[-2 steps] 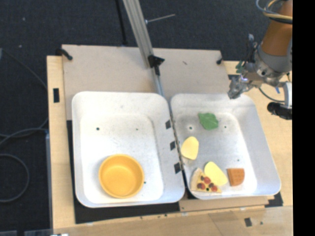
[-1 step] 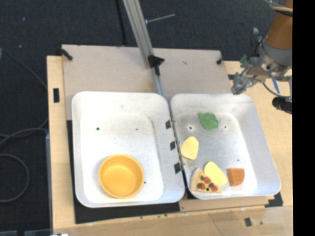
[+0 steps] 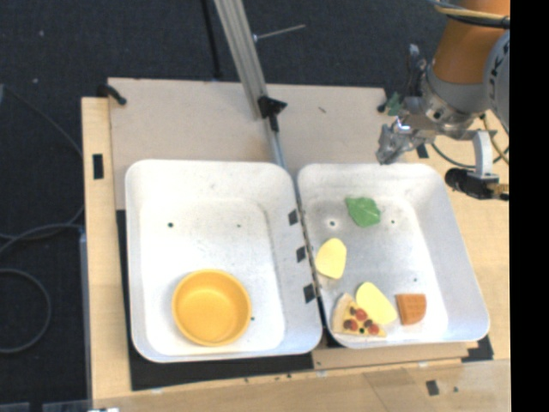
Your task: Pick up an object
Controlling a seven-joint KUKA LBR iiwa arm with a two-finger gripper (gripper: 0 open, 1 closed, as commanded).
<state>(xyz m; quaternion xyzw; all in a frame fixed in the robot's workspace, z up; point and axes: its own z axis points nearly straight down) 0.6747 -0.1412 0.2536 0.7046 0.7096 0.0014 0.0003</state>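
The arm (image 3: 467,37) enters at the upper right of the frame, its orange band near the top edge, and its gripper (image 3: 393,144) hangs over the far rim of the right bin (image 3: 446,196), just above that bin's upper edge in the picture. Nothing shows between its tips; whether they are spread or closed, I cannot tell from this angle. In the right bin, a green piece (image 3: 363,210) lies in the upper middle, well below the gripper. A pale yellow piece (image 3: 331,258) sits near the bin's left wall. At the lower edge a second yellow piece (image 3: 375,303) rests partly on a pizza slice (image 3: 358,321), with an orange block (image 3: 411,308) just beside them on the right. The left bin (image 3: 154,196) holds a yellow bowl (image 3: 212,306) in its lower part, upright. A metal pole (image 3: 244,58) slants down from the top centre to the gap between the bins.
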